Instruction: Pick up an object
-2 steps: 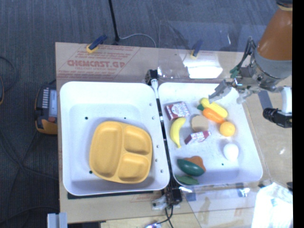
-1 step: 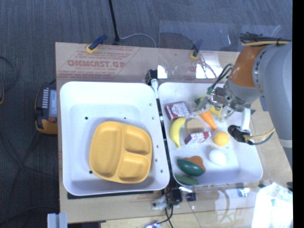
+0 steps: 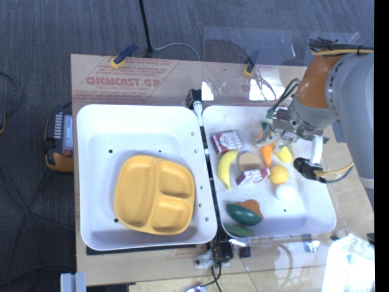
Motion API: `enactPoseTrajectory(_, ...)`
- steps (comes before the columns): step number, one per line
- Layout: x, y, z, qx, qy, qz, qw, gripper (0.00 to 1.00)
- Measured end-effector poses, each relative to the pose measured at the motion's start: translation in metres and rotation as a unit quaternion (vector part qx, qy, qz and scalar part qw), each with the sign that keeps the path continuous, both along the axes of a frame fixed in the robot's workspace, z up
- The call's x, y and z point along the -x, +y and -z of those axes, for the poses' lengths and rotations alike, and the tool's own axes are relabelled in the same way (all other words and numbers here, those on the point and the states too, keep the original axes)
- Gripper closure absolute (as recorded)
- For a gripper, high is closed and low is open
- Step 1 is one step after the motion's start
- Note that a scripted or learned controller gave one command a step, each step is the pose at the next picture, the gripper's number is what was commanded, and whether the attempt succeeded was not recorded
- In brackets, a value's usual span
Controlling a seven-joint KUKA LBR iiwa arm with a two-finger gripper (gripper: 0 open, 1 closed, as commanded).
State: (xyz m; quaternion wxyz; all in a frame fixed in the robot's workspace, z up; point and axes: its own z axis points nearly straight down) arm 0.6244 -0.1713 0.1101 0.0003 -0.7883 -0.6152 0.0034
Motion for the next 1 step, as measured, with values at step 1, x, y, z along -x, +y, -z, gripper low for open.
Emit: enactPoseTrajectory(1, 0.0805, 0.0608, -0.0908, -0.0015, -0.005, -0.057, 0.9984, 1.0)
